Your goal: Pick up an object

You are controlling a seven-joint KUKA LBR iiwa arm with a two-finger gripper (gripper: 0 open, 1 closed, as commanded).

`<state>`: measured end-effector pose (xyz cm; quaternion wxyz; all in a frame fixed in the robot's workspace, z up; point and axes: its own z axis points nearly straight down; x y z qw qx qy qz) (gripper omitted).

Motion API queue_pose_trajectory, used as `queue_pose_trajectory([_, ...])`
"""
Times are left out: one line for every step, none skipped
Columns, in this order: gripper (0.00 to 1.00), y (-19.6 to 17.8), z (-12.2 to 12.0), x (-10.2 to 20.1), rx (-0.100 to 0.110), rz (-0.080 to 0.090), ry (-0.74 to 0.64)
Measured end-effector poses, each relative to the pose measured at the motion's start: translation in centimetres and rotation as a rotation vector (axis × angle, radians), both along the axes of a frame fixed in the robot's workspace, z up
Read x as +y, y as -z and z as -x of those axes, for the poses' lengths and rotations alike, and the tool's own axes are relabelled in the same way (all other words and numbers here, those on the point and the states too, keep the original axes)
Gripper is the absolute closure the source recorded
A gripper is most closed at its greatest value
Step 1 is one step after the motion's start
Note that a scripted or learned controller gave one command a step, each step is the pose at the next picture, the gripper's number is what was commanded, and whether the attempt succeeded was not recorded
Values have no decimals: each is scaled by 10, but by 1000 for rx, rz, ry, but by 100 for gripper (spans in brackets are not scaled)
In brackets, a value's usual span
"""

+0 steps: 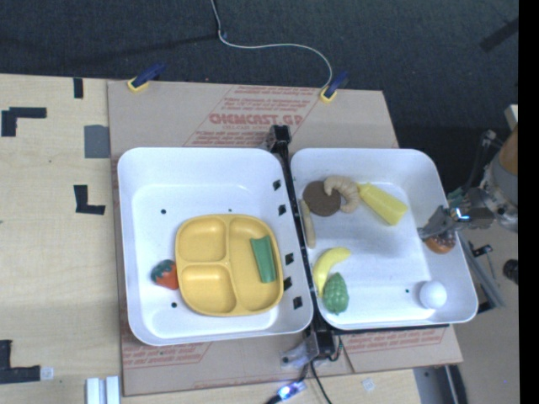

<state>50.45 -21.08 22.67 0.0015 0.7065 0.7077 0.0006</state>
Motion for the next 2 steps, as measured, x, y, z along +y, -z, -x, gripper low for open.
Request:
queue_pose_trajectory([100, 10, 5, 54, 6, -3, -4])
queue_pose_trajectory([100, -1, 2, 108, 4, -3, -5])
